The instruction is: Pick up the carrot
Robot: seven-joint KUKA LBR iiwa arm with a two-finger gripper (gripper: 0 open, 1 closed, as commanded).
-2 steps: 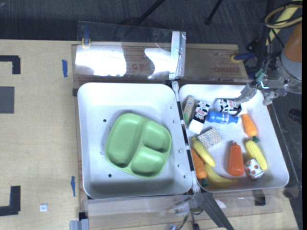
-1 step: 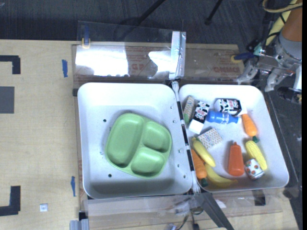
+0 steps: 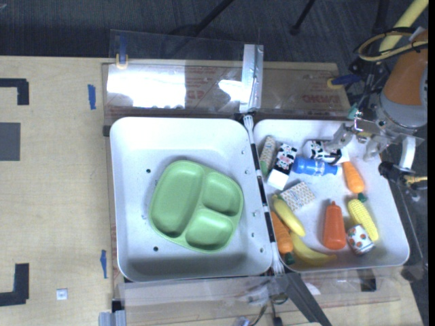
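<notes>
An orange carrot [image 3: 353, 177] with a dark green end lies near the right side of the right bin [image 3: 399, 242], its tip pointing to the back. A second carrot-like orange piece [image 3: 283, 235] with a green end lies against that bin's left wall, partly under a banana. My gripper [image 3: 363, 138] hangs over the bin's back right part, just behind and above the first carrot, with nothing seen held in it. The arm's orange band [image 3: 408, 80] rises behind it.
The right bin also holds a blue bottle [image 3: 315, 167], a black-and-white cow toy [image 3: 322, 151], an orange bottle [image 3: 334, 226], corn [image 3: 362, 216], two bananas [image 3: 288, 215], a ball [image 3: 359, 238] and small boxes. The left bin [image 3: 129, 148] holds a green divided plate [image 3: 196, 204].
</notes>
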